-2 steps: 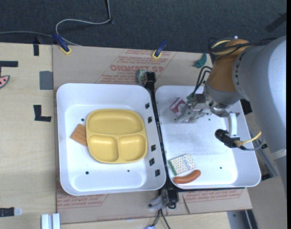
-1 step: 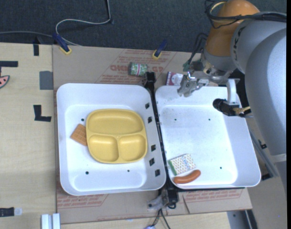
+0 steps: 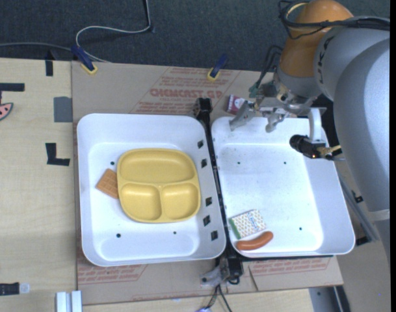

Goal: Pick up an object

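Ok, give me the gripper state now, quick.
Gripper: open, fingers spread, holding nothing, at the far edge of the right bin.

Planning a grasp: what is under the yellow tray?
A brown cracker-like piece sticks out from under the yellow tray's left edge in the left bin. How far it extends underneath is hidden.

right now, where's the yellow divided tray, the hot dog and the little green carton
yellow divided tray (image 3: 159, 184), camera view, on the ridge where its compartments meet
hot dog (image 3: 255, 241), camera view, middle of its length
green carton (image 3: 248, 223), camera view, centre of its top face
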